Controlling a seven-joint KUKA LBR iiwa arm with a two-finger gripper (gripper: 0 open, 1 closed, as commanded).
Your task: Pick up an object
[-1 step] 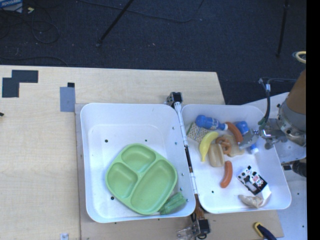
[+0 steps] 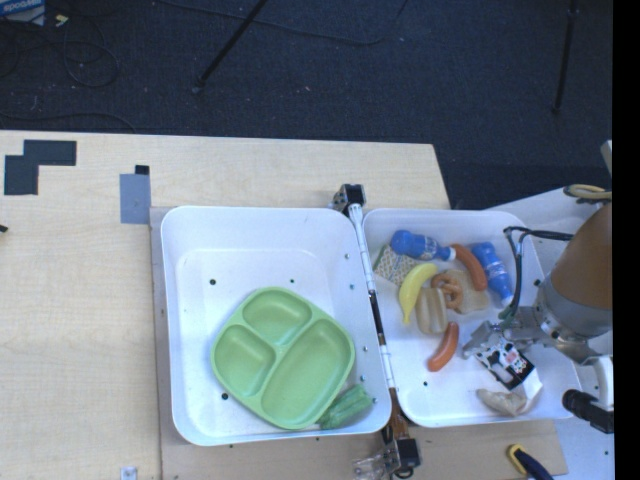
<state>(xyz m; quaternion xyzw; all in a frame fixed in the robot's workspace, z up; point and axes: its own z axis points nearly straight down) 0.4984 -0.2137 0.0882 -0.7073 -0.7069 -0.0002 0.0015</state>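
Observation:
My gripper (image 2: pixel 482 338) hangs low over the right bin (image 2: pixel 455 413), near its right-hand side, with the grey arm (image 2: pixel 588 280) coming in from the right. A red sausage (image 2: pixel 443 347) lies just left of it. A black-and-white printed packet (image 2: pixel 511 364) sits right beneath it on the lower right. Further left and back are a yellow banana (image 2: pixel 415 286), a beige bun (image 2: pixel 432 311), an orange twisted piece (image 2: pixel 450 288), a blue bottle (image 2: pixel 420 245), an orange sausage (image 2: pixel 470 265) and a second blue bottle (image 2: pixel 495 270). Nothing is visibly held.
The left bin (image 2: pixel 200 258) holds a green divided plate (image 2: pixel 283 357) and a green leafy item (image 2: pixel 349 408) at its front right corner. A pale beige lump (image 2: pixel 503 401) lies at the right bin's front. A speckled square (image 2: pixel 392 264) lies beside the banana.

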